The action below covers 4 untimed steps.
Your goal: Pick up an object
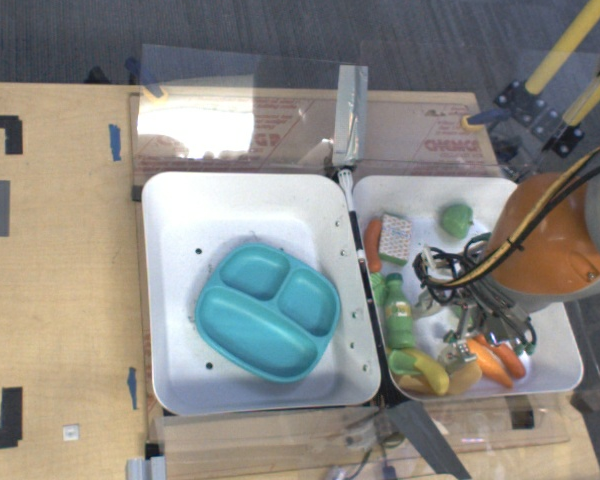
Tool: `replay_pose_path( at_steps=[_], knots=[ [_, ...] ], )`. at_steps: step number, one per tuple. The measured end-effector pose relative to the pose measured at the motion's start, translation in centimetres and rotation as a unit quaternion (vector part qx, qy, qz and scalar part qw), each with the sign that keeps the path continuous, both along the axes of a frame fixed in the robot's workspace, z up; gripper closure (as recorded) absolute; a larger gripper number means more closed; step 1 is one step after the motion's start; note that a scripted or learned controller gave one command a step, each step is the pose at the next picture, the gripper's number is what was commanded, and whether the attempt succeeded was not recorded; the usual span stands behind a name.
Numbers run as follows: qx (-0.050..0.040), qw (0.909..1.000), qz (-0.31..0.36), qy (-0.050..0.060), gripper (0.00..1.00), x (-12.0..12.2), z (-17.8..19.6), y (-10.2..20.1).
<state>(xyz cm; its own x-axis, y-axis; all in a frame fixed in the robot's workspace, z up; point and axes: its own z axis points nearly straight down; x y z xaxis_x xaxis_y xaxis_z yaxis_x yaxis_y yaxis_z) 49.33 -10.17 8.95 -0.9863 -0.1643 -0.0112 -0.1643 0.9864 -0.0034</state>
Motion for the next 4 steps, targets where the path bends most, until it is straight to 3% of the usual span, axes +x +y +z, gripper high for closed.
replay_pose_path(
  at_steps=[1, 2, 3, 4],
  knots=[
    [0.0015, 0.9992, -0.039, 0.002, 0.00, 9.0, 2.7, 0.3],
    [0.0017, 0.9949, -0.100, -0.002, 0.00, 1.5, 0.0, -2.0],
    [0.0010, 0.9950, -0.099, -0.008, 1.00, 2.0, 1.1, -2.0],
    [0.0003, 0.9984, 0.056, 0.003, 1.00, 3.9, 1.0, -9.8]
  ],
)
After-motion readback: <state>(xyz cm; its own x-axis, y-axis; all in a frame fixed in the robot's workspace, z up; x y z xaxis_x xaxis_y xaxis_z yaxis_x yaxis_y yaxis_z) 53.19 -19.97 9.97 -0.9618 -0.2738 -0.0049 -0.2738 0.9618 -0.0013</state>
